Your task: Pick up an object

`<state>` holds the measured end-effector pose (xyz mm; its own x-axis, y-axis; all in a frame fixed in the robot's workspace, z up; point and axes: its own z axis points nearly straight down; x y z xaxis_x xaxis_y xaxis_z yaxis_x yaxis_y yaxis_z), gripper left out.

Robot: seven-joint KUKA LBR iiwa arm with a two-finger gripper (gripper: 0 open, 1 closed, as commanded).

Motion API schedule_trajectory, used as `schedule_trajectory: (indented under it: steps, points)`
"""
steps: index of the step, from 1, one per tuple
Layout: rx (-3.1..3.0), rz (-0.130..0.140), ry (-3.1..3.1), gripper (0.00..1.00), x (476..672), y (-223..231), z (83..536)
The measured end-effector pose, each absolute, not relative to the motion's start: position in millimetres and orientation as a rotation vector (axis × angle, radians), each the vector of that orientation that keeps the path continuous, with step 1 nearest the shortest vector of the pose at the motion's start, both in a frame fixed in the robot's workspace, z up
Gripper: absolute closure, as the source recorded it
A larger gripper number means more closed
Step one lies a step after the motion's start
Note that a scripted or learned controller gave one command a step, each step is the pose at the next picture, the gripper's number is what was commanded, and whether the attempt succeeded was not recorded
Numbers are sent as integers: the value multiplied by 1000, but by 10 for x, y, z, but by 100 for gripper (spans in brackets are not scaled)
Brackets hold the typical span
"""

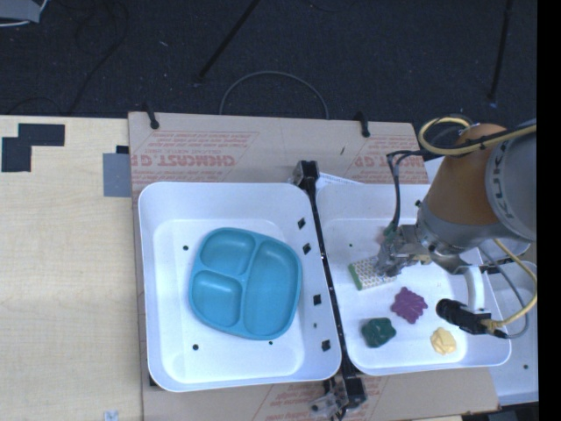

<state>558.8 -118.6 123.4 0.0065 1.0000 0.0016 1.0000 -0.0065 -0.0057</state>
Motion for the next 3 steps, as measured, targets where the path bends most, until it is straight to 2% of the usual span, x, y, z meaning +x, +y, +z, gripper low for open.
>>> schedule_trajectory:
  steps: [1, 2, 3]
  points:
    - [-2221, -2, -2224, 100, 5643, -1114, 1810]
    - [-2221, -1, -2223, 100, 5647, -1126, 2082]
    - [-2213, 2, -2222, 100, 5608, -534, 2038]
